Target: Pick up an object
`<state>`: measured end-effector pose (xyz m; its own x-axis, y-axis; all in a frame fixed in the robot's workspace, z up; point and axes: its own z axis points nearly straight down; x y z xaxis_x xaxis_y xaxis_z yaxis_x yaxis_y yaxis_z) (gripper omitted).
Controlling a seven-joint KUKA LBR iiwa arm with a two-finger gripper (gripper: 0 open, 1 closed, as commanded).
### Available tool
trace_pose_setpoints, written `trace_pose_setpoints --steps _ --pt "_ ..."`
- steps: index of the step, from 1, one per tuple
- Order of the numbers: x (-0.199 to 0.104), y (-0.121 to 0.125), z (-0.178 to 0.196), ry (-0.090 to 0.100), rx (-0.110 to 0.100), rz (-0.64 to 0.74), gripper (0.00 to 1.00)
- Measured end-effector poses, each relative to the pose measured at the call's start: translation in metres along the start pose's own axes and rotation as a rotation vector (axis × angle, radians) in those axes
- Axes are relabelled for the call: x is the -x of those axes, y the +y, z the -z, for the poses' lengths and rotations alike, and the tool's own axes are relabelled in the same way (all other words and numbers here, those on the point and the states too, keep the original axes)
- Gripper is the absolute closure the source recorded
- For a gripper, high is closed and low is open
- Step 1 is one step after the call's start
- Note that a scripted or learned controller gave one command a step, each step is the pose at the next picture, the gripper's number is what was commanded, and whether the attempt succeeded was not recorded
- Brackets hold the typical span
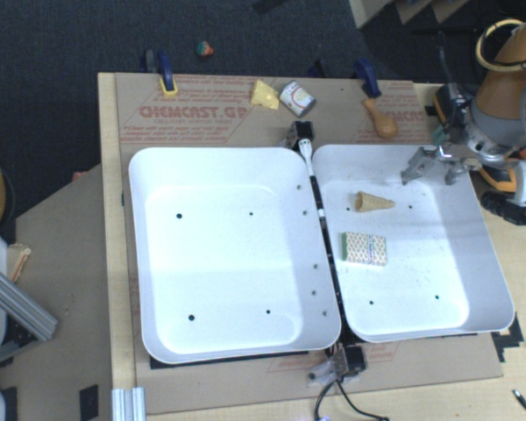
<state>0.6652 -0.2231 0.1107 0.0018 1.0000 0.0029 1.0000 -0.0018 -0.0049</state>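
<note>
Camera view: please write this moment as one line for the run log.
stage: approach | hand: over right bin's far edge, holding nothing | in right bin: cone, patterned packet | pick: not yet done

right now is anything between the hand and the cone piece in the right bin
Nothing visible. The hand hangs over the right bin's upper right part, and bare white floor separates it from the cone piece. The patterned packet lies below the cone, off that line.

bins (pixel 219 340): plain white, small black dots
cone (pixel 373 203): tan
packet (pixel 366 249): white, fine green speckle
bench board (pixel 202 110): brown, red lettering
clamps (pixel 166 70): blue and yellow
arm (pixel 500 117): grey, orange band
</note>
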Motion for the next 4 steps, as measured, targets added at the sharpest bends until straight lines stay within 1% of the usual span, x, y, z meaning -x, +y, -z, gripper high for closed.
trace_pose_setpoints --steps 1,2,3,4 --pt "-0.001 0.002 0.016 -0.005 0.008 0.003 1.0" --pt "-0.045 -0.11 -0.029 0.003 -0.007 0.0 1.0" --pt "-0.046 -0.079 0.242 -0.01 0.026 0.004 1.0" --pt "-0.064 -0.089 0.42 -0.009 0.027 0.005 1.0"
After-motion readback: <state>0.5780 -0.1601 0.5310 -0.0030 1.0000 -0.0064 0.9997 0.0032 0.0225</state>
